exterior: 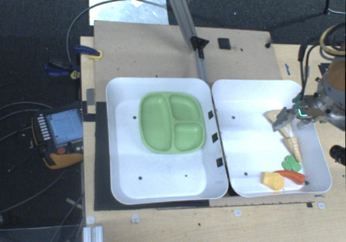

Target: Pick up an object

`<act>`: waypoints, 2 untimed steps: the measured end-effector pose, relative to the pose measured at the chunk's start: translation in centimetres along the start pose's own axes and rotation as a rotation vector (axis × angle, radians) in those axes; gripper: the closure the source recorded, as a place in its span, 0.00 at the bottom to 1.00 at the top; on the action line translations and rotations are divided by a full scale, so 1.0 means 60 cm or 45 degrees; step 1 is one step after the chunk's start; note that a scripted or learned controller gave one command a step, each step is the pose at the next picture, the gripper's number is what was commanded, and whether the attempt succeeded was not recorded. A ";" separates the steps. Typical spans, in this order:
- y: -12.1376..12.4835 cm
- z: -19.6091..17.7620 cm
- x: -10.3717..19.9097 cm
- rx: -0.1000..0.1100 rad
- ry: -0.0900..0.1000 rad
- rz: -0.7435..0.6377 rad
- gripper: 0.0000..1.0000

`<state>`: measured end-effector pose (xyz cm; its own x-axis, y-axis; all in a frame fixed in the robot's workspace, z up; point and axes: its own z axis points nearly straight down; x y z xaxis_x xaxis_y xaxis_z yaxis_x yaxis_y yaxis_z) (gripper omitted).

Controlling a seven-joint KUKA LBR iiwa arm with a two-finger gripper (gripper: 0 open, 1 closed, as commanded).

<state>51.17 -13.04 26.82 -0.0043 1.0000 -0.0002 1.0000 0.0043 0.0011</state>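
In the right bin (238, 143) lie several toy foods. A beige cone (292, 146) points toward the front, and a small green piece (291, 163) sits just below it. A red-orange piece (292, 176) and a yellow piece (273, 181) rest near the front wall. My gripper (282, 121) reaches in from the right, low over the bin's right half, just above the cone's upper end. A pale beige bit (272, 115) shows right at its tip; whether it is touched or held is not clear.
The left bin (124, 176) bears a green divided plate (172, 122). A black hinge strip (214, 138) runs between the bins. The grey arm (331, 100) enters over the right bin's right wall. A slanted metal pole (184, 13) crosses the back.
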 end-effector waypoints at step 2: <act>0.004 0.100 0.012 0.005 0.001 0.003 0.00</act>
<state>51.40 -12.33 20.85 -0.0021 1.0000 0.0009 1.0000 0.0021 -0.0030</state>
